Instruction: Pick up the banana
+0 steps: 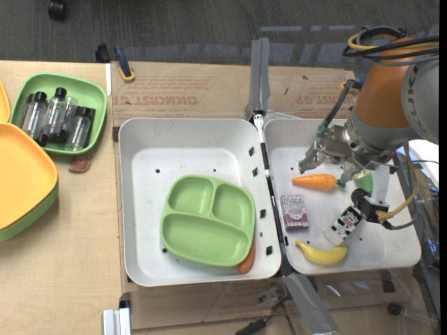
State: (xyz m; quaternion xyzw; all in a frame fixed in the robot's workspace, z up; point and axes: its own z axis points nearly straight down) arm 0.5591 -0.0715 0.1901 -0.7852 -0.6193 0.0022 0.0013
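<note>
The yellow banana (321, 254) lies near the front edge of the right bin (398, 253), curved with its ends pointing up. My gripper (327, 170) hangs over the back half of that bin, well behind the banana. It is just above an orange carrot (315, 181). Its fingers are spread open, with nothing between them. The banana lies free and untouched.
A pink box (294, 211) and a black-and-white spotted item (343, 224) lie between the gripper and the banana. The left bin (140, 187) holds a green divided plate (208, 220) with a reddish item (246, 263) at its edge. A bottle tray (59, 114) and orange plates (21, 183) sit far left.
</note>
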